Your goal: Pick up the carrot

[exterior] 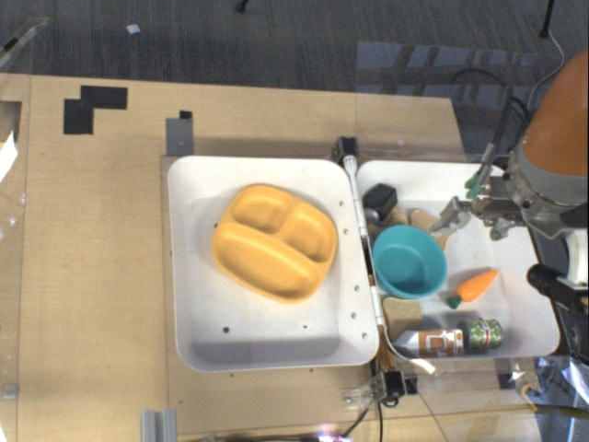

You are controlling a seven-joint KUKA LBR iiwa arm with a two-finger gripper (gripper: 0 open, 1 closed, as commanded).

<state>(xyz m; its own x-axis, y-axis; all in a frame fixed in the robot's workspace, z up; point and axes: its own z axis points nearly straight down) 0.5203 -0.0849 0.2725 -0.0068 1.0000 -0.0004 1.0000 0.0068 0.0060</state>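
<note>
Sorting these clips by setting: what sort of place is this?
Probably a robotics lab test bench, not a kitchen: two white bins fixed to a wooden bench, toy-like items such as a carrot and a yellow divided plate, and the arm's gripper over carpeted floor.

Wooden bench (83,274) bearing two white bins (184,274) side by side

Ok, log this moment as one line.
gripper: above right bin, apart from small orange carrot | carrot: lying beside teal bowl | not picked

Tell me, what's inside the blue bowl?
The blue bowl looks empty: I see just its smooth teal inside. It stands in the right bin, next to the carrot. Whatever lies under the bowl is covered.
</note>
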